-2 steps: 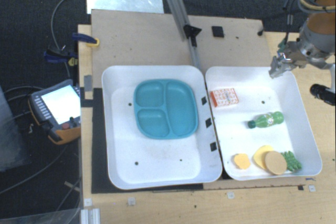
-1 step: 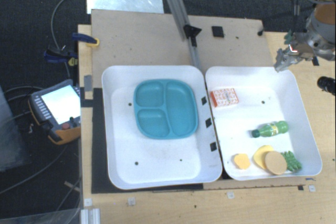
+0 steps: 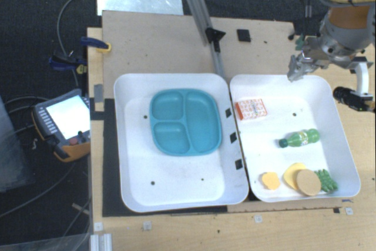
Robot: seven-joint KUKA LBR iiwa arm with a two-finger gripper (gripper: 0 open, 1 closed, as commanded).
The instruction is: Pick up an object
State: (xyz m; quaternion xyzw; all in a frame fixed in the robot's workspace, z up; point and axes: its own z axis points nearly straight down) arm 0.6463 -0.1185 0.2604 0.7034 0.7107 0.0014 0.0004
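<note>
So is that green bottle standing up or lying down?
Lying down. The bottle shows its full length flat on the right bin's floor, cap toward the left.

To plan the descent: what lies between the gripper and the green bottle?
In the camera view, only bare white bin floor lies between the gripper and the green bottle; the red-patterned packet sits off to the left.
</note>
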